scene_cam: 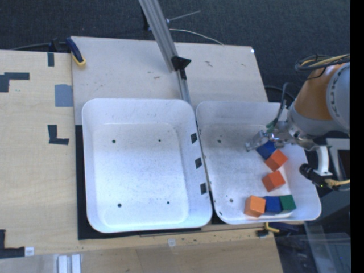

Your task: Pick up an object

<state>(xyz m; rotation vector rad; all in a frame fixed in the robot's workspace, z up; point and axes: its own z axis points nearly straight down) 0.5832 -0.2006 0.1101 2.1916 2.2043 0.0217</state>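
Low in the right bin (227,118), the gripper (259,144) should centre over the blue cube (265,149) touching it; whether it grips, I cannot tell.

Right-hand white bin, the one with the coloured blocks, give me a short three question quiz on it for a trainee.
1. True or false: the small green cube sits at the near right corner of the right-hand shallow white bin.
2. Multiple choice: which block lies right at the two-finger gripper? A) the blue block B) a yellow block C) a purple block.
3. Fill in: the row along the near edge runs orange cube, small blue cube, then ____.

Key: 1 true; 2 A; 3 green cube.
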